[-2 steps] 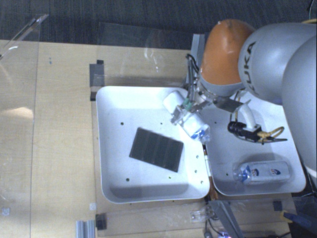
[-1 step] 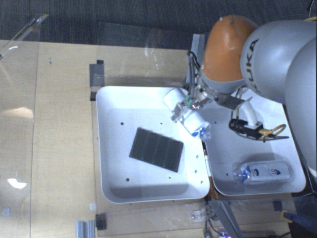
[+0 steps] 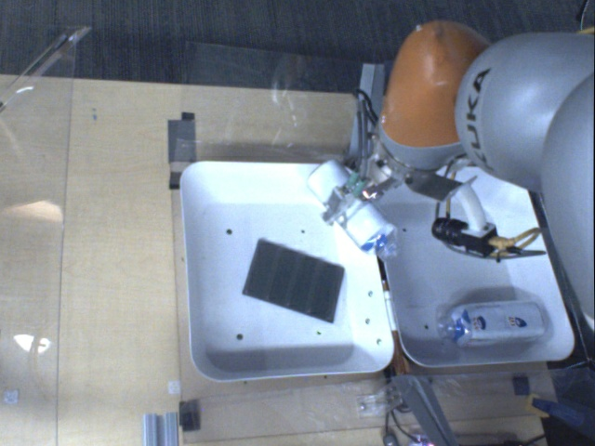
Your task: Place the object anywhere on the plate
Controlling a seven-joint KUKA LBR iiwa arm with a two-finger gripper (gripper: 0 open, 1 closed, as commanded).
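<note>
A dark grey rectangular plate [image 3: 293,280] lies flat in the middle of the left bin [image 3: 209,249]. My gripper [image 3: 351,199] hangs over that bin's upper right corner, up and to the right of the plate. A small clear plastic bottle [image 3: 367,229] with a blue cap at its lower right end sits crosswise between the fingers, tilted, and the gripper is shut on it. The bottle is off the bin floor, just above the wall between the two bins.
A second clear bottle [image 3: 493,321] with a blue label lies on its side near the front of the right bin [image 3: 558,342]. A black cable loop [image 3: 474,235] hangs from the wrist over the right bin. The arm covers the right bin's back part.
</note>
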